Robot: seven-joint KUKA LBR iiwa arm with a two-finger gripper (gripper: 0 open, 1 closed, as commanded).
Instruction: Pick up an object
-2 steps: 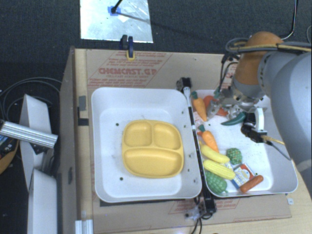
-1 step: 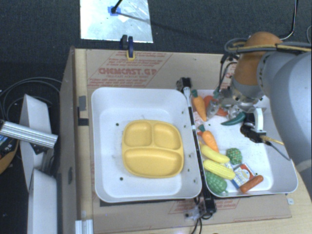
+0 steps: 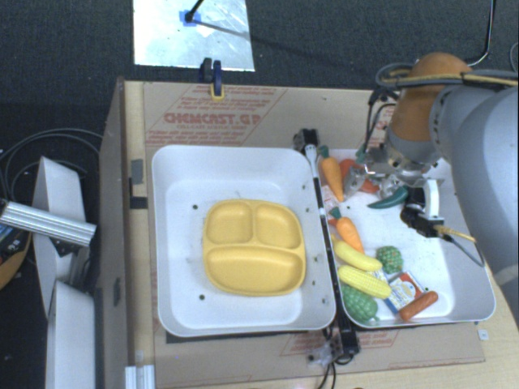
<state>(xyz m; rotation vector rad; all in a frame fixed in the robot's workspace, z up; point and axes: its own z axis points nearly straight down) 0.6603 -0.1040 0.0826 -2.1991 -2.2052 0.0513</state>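
The right bin (image 3: 473, 292) holds several toy foods: an orange carrot (image 3: 329, 177) by the divider, a second carrot (image 3: 349, 232), two yellow corn cobs (image 3: 358, 257) (image 3: 364, 281), a broccoli floret (image 3: 390, 258), a bumpy green vegetable (image 3: 359, 305), a red sausage (image 3: 419, 304) and a small printed packet (image 3: 398, 288). My gripper (image 3: 375, 178) hangs low over the back of this bin, close to a red-orange piece (image 3: 353, 170). A dark green pod (image 3: 388, 198) lies just below it; whether it is held or resting in the bin is unclear.
The left bin (image 3: 165, 217) contains a yellow divided plate (image 3: 253, 245). A black divider (image 3: 320, 217) runs between the bins. The grey arm (image 3: 474, 136) with its orange band (image 3: 422, 96) covers the right bin's back right corner. Cables trail near a black part (image 3: 418, 217).
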